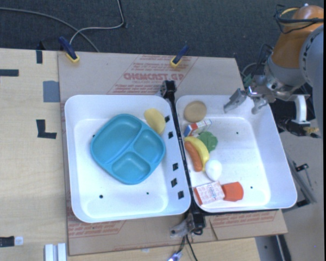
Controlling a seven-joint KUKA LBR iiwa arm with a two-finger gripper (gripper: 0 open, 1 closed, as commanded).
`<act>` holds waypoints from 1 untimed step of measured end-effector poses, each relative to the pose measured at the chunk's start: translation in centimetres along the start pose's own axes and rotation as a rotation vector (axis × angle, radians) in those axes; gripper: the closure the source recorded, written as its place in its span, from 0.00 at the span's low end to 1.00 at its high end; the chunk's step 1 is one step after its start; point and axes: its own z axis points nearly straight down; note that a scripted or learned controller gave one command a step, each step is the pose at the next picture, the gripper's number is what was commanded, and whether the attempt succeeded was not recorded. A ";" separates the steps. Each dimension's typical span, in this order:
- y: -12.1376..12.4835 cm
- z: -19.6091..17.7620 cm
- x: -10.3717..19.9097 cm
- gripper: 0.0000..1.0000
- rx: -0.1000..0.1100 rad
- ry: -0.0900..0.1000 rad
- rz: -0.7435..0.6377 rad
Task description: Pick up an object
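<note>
The hand (244, 101) hangs at the upper right of the frame, over the upper right corner of the right bin (271, 140); its two fingers are spread apart and there is nothing between them, so it holds no object at this moment. Below it the floor of this bin is bare; the objects it could take lie well apart from it, all gathered along the left wall of the same bin, in the middle of the frame. From top to bottom there is a round tan piece (195, 111), a small red and white packet (196, 128), a green object (208, 141), a banana (199, 148) touching an orange sausage-like piece (194, 155), a white egg (213, 169), then a red and white card (208, 192) just beside an orange block (233, 191) near the lower rim. The left bin (84, 162) carries a blue divided plate (129, 148) and a yellow lemon-like object (155, 120) at the upper edge of the plate. I judge that the main risk comes from the crowding; the banana, the sausage piece and the green object touch each other, so a finger may come down on a neighbour and push things aside instead of closing around one. The objects are also close to the divider (176, 145) between the bins; a finger could strike this wall. The egg is smooth and round and may slip out; the card lies flat and gives little to grip. All stands on a cardboard sheet (146, 72) on the tabletop (16, 162).
</note>
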 end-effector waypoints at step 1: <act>-3.2 5.5 5.2 0.00 0.002 0.002 -0.001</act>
